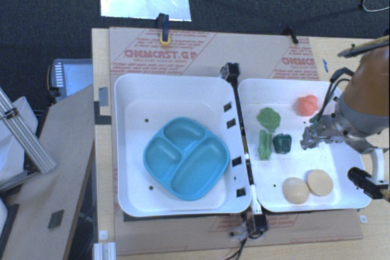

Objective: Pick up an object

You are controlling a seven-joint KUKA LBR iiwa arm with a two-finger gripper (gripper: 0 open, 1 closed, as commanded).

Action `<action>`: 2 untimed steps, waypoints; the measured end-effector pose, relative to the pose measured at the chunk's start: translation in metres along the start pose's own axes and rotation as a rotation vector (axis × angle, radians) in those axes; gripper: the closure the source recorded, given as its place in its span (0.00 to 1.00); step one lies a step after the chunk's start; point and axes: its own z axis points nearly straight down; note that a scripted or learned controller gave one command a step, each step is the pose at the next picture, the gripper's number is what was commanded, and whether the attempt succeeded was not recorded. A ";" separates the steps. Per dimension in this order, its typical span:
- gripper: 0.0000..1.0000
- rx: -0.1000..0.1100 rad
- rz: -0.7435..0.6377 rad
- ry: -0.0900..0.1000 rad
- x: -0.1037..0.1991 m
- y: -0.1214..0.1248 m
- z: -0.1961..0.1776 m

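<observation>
The pick looks barely begun: nothing is lifted, and every object lies on the floor of its bin. The gripper (311, 138) hangs low in the right bin (341, 203), reaching in from the right, just beside the dark green pepper-like piece (281, 143) and apart from it by a narrow gap. From this slanted view I cannot tell how the gripper is set, and nothing shows held in it, so I judge no grasp has been made. The nearest candidate is that dark green piece; just to its left lies a long green pod (264, 144), with a leafy light green item (269, 118) above it. An orange-red piece (308, 104) sits near the far wall of the same bin, above the gripper, and two pale round items, a tan bun (296, 190) and a flatter cream disc (319, 182), lie touching or nearly so near the front wall. The left bin (131, 149) bears a blue divided plate (186, 158), well apart from the arm. What is left, as I judge it, is nearly all of the task: settling over one object, closing on it and raising it clear of the bin floor
</observation>
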 end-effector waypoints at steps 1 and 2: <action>1.00 0.003 -0.001 0.001 0.000 0.002 -0.025; 1.00 0.005 -0.006 0.004 0.046 0.011 -0.022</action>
